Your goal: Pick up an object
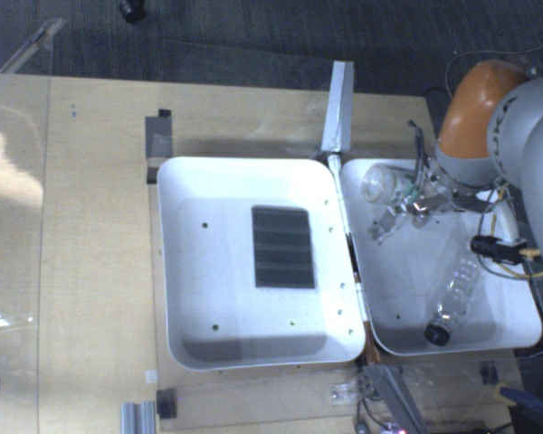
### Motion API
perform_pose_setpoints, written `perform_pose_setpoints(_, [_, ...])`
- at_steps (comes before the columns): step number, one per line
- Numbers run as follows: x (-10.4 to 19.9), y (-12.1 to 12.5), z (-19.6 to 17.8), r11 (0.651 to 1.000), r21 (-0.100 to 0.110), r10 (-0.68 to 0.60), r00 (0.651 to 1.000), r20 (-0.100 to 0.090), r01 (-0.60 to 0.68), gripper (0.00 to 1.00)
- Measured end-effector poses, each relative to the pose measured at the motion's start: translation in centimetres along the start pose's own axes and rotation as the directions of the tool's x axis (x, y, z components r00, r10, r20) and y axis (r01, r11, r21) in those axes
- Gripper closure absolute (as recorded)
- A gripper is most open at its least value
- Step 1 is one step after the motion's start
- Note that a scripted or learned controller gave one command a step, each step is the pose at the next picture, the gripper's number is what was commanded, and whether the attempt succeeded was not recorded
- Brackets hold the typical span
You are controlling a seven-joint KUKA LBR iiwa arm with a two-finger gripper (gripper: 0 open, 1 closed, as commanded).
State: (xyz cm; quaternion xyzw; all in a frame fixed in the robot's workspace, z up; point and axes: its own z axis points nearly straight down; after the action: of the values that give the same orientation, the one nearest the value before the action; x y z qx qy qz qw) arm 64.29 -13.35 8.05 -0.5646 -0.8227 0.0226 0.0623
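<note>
In the right bin, a clear plastic bottle with a black cap lies on its side near the front. A clear cup-like object lies at the bin's back left corner. My gripper hangs low over the back left part of this bin, just in front of the clear cup and well behind the bottle. Nothing is visibly held in it. A dark ribbed rectangular block lies flat in the middle of the left bin.
The grey arm with its orange band reaches in over the right bin's back right corner. Cables trail along the bin's right side. A metal post stands behind the divide between the bins.
</note>
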Motion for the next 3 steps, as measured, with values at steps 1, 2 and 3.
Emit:
perform_pose_setpoints(1, [0.8, 0.4, -0.3, 0.988, -0.017, 0.152, 0.988, 0.012, -0.152, 0.0])
perform_pose_setpoints(2, [-1.3, -0.3, -3.2, 0.984, -0.034, 0.173, 0.985, 0.01, -0.173, 0.0])
perform_pose_setpoints(3, [-6.3, -2.1, -3.2, 0.962, -0.061, 0.269, 0.963, 0.021, -0.267, 0.0])
